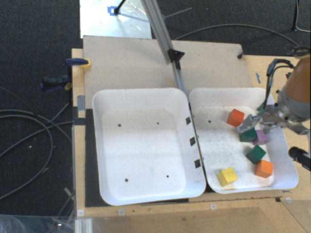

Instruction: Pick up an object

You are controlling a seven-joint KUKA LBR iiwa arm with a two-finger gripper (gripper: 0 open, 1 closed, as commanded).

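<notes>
Dark green block lies in the right bin, directly under the gripper, whose grey fingers reach down to its top edge from the upper right. Whether the fingers are spread or closed on that block cannot be told from this angle, so no hold is recorded.

Camera view, right bin: six blocks are present. An orange-red block sits just left of the gripper, near but apart from the dark green block. A purple block touches the right side of the dark green block and is partly covered by the gripper body. A second green block lies below these, close to them. An orange block sits just below and right of the second green block, near the bin's right wall. A yellow block lies apart from the rest, toward the bin's front edge.

Camera view, left bin: white floor with a few small dark dots; three small dark tabs mark the wall it shares with the right bin.

Arm: enters from the right, orange band visible above the grey wrist, dark cables looped above it.

Bench: pale board behind the bins; a blue and yellow clamp at the far left corner; a grey pole slants across the top.

Markings: no readable writing, brand or label on any item
</notes>
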